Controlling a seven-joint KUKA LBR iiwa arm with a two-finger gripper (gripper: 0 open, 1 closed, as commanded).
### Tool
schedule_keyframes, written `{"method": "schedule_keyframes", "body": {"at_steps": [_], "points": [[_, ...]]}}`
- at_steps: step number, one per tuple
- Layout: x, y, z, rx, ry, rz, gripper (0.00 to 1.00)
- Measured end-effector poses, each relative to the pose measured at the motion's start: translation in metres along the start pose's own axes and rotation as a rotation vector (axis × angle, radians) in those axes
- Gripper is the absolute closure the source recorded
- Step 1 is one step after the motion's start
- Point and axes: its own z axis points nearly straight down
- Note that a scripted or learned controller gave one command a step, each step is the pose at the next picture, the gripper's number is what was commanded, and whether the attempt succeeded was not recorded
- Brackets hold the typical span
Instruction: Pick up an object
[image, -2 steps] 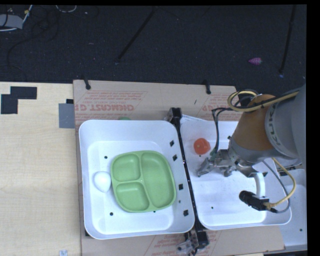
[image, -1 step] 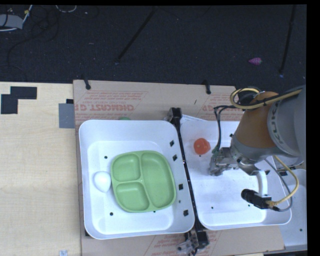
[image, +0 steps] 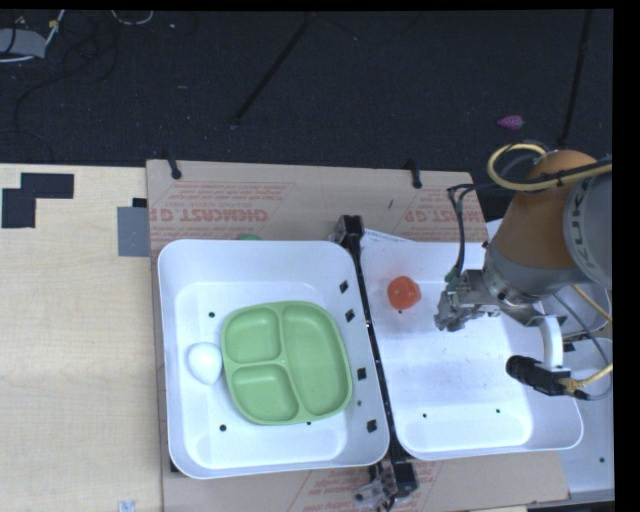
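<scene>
The robot's claw (image: 452, 310) hangs low over the right-hand bin (image: 470, 420), its dark metal tip pointed toward the bin's floor; whether it is parted or closed cannot be told from this angle, and nothing can be seen in its hold. Just left of the claw, apart from it, sits a small orange-red ball (image: 404, 292) on the bin floor, near the bin's far end — the nearest candidate for a pick, and probably the reason the arm (image: 545, 235) is bent down at this spot. The arm's orange band arches in from the bin's right side, trailing cables. Across the black divider (image: 365, 340) that clamps the two bins together, the left-hand bin (image: 190, 300) holds a green three-compartment plate (image: 285, 362) lying flat, with a white egg-shaped object (image: 204, 362) touching or just beside its left edge. Both lie well away from the claw. By this evidence the pick is not yet made; a short move left toward the ball looks the likeliest approach.
</scene>
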Motion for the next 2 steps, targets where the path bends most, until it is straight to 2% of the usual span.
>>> {"method": "schedule_keyframes", "body": {"at_steps": [2], "points": [[-0.003, 0.012, -0.089, -0.001, 0.0, -0.008, 1.0]]}}
